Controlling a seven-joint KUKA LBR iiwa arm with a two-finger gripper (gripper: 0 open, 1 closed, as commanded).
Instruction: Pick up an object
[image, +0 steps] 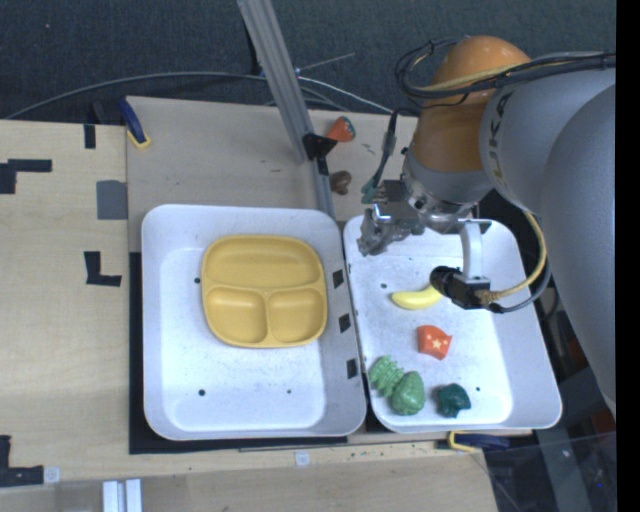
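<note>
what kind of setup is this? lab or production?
Likely a robotics lab grasping bench: two white bins on plywood, toy food such as a banana, a yellow divided plate, loose cables.

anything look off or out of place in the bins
Nothing stands out. The yellow divided plate lies flat in the left bin. The banana, red piece, two green items and dark teal item lie apart in the right bin.

Bench (60, 320): pale wood, black tape marks at its left. Two shallow white bins directly on it, side by side, touching: left bin (165, 400), right bin (525, 390). Blue-yellow clamp (134, 122) at bench's far edge.
</note>
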